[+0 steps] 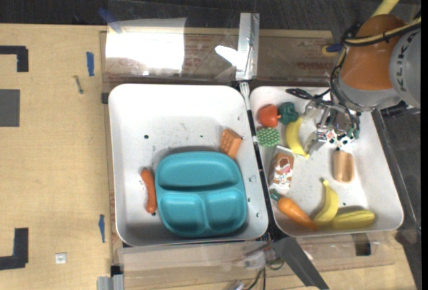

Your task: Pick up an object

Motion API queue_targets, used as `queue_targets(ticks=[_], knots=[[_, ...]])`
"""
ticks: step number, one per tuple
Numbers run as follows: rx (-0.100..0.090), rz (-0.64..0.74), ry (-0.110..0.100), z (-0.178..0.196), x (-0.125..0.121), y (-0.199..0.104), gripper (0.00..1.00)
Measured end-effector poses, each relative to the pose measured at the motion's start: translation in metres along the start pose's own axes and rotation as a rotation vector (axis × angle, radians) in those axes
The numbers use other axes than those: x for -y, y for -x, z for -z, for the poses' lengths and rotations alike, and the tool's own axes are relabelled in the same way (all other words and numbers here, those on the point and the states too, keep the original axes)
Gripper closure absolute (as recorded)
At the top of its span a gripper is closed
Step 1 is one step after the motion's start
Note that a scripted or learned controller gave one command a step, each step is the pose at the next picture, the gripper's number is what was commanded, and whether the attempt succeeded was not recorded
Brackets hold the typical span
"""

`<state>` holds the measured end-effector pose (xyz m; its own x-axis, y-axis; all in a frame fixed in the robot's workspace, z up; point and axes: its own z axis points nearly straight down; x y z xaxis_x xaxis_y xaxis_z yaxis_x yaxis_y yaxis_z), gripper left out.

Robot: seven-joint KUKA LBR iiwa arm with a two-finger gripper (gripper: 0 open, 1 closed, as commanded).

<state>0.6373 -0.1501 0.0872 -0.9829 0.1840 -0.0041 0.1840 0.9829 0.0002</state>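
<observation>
My gripper [326, 133] hangs over the upper middle of the right bin [388, 182], below the orange wrist band. It is open, with nothing visibly between the fingers. Just left of it lies a small yellow banana [294, 138]. A black-and-white spotted piece [343, 141] sits at its right side, and a tan sausage-shaped roll [343, 166] lies just below. Further left are a red tomato [267, 115], a dark green piece [288, 111] and a green netted ball [269, 137].
The right bin also holds a printed card [283, 171], a carrot [294, 211] and two bananas [338, 210] near the front. The left bin [134, 115] holds a teal divided tray [200, 192], an orange block [231, 142] and a red sausage [150, 190].
</observation>
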Motion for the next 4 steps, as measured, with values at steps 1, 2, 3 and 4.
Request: queue_targets(ticks=[1,2,3,4], knots=[[0.003,0.088,-0.002,0.001,-0.036,-0.032,0.00],[0.008,0.331,-0.001,0.001,-0.002,-0.010,0.00],[0.004,0.215,0.001,0.001,-0.049,-0.050,0.00],[0.001,0.340,0.000,0.001,-0.001,-0.054,0.00]])
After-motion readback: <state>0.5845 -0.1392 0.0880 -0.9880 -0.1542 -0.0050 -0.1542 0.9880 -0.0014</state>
